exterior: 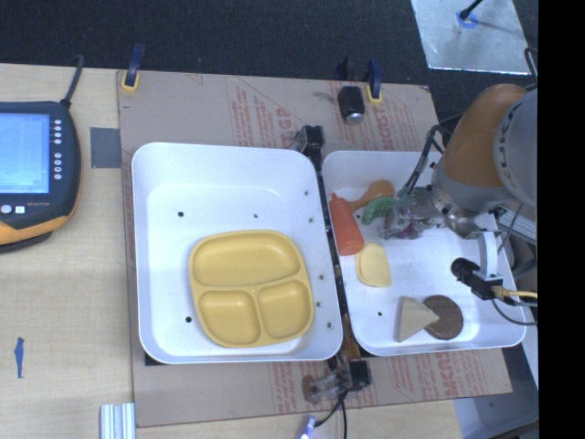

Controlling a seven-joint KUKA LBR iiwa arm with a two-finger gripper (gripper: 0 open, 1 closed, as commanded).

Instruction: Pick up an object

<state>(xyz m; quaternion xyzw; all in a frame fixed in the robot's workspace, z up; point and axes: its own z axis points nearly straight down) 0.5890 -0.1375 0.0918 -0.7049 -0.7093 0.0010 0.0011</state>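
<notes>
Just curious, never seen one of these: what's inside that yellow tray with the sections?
The yellow tray lies in the left bin; its three sections show nothing but bare plastic. What lies under the tray is covered.

Grey arm (pixel 516 167), orange band, black cables

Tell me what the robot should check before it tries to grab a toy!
1. Gripper is over the right bin: ok.
2. Something sits close to it to grab, the green toy: ok.
3. Fingers open wide enough: cannot tell, they are blurry.
4. Green toy has room around it: not ok, the orange toy and the red carrot crowd it.
5. Other toys lie apart from the gripper, the pale yellow piece and the brown cookie: ok.
</notes>
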